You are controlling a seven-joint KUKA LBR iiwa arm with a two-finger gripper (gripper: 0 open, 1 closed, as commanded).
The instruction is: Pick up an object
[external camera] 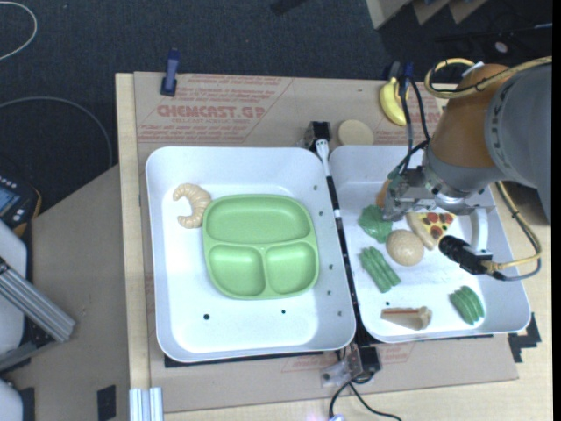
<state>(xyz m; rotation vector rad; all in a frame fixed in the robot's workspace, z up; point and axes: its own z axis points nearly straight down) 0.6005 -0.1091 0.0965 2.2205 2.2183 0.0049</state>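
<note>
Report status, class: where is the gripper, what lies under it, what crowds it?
Gripper low in right bin, jaws' state unclear. Beneath: green leafy piece, nothing seen held. Crowding: beige round food, pizza slice.

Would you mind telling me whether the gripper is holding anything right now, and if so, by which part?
It cannot be told. The gripper is down among the toy food in the right bin, above the green leafy piece, but nothing shows between its fingers.
</note>
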